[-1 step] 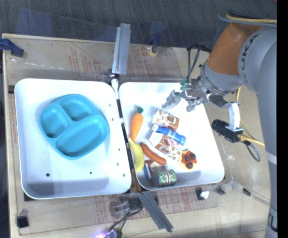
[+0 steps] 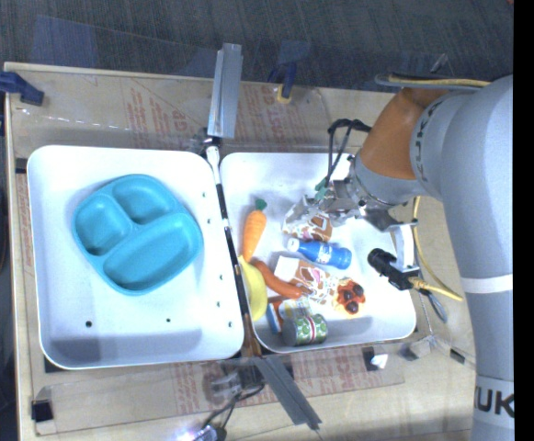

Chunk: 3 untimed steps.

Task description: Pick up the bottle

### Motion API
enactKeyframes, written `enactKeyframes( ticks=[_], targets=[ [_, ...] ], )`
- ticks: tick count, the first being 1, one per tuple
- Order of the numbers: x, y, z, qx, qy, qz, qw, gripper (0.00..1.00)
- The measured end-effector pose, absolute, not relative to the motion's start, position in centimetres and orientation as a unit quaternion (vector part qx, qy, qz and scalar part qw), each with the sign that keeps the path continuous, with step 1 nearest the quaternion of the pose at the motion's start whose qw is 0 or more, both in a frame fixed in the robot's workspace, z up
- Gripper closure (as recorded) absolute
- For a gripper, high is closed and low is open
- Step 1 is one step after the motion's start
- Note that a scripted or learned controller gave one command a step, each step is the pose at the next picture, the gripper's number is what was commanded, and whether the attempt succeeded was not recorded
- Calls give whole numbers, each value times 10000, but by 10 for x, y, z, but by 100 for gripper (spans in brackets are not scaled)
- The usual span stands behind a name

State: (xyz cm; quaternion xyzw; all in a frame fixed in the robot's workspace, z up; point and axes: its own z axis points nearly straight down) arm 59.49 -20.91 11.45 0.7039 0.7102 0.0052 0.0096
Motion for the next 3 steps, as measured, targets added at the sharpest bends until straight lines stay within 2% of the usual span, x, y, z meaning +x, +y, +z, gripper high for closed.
enactKeyframes(
  ticks=[1, 2, 3],
  targets=[
    [567, -213, 108, 6230, 7820, 56, 169, 0],
    [553, -213, 107, 5793, 8149, 48, 176, 0],
    [528, -212, 107, 5672, 8234, 50, 187, 0]
  ],
)
